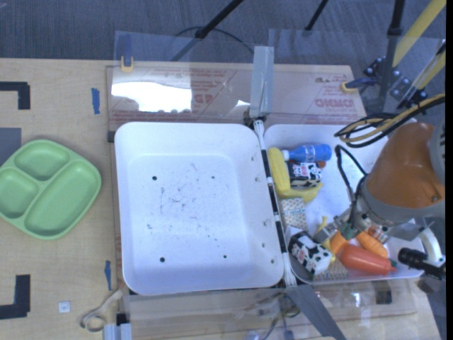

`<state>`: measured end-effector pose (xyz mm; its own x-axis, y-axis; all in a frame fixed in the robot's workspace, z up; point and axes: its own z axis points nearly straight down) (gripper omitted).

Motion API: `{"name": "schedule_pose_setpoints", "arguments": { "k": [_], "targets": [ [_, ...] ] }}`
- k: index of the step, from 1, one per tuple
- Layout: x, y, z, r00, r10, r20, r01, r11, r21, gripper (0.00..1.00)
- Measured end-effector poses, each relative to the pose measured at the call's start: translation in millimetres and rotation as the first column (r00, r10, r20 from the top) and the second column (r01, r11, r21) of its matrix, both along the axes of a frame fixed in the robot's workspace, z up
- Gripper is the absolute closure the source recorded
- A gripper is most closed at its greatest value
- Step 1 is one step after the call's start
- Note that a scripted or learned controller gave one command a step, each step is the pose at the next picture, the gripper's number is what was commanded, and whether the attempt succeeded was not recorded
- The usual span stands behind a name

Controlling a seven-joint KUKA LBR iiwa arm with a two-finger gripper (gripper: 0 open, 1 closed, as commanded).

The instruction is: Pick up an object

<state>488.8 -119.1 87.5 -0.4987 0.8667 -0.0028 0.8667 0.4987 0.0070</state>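
The right bin [340,134] holds several toys. A blue bottle [311,151] lies at the back, with a yellow corn cob [280,173] and a small black-and-white carton [306,173] in front of it. A black-and-white cow toy [312,254] sits at the front left. An orange carrot-like toy [365,260] lies at the front. The arm's orange band [406,168] hangs over the right side of the bin. My gripper [345,227] is down among the front toys, just above a small orange piece [337,244] and beside the carrot. The wrist hides its tips.
The left bin [134,147] stands next to the right one, parted by a metal divider [262,76]. A green divided plate [48,188] lies on the bench at the far left. Clear panels rise behind both bins. Black and yellow cables [375,127] loop near the arm.
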Motion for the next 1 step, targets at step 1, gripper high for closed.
{"name": "schedule_pose_setpoints", "arguments": {
  "k": [1],
  "targets": [
    [1.9,-0.2,10.8,1.000,-0.002,0.006,0.002,1.000,-0.001,1.00]
  ]
}}
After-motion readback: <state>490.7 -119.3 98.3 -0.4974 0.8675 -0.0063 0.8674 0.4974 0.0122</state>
